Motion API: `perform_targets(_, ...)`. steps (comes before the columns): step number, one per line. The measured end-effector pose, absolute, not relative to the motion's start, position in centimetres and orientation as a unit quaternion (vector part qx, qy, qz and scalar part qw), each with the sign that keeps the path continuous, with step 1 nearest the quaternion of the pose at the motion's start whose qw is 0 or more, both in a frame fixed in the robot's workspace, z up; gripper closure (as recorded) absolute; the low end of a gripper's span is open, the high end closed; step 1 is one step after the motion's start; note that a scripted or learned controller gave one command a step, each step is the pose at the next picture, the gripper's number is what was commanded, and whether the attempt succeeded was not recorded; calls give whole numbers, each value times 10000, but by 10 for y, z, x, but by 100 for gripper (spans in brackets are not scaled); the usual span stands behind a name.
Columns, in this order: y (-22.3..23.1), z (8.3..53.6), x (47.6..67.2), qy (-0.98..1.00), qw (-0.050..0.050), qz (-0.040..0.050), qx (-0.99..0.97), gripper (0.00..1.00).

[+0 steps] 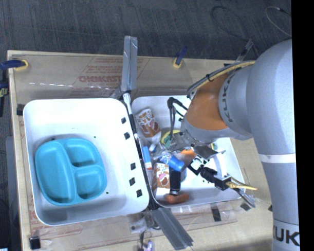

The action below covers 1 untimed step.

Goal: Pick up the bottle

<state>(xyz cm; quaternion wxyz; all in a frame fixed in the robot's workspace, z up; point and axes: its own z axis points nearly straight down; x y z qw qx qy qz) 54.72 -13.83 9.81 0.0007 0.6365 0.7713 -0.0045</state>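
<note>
A dark bottle (174, 182) with a blue cap stands in the right bin (227, 151), near its front wall. My gripper (170, 147) reaches down into the middle of this bin, just behind and above the bottle's cap, among crowded items. The grey wrist with its orange band (208, 113) hangs over the bin's right half and hides what lies under it. I see nothing clearly held.
Around the bottle lie a brown-and-white packet (147, 121), a blue stick (146, 158), a small carton (162, 177), a brown sausage (175, 198) and an orange piece (188, 153). The left bin (43, 118) holds a blue divided tray (70, 170).
</note>
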Motion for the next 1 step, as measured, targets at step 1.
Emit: perform_targets(1, -51, 201, 524, 7359, -28, -30, 6771, 100)
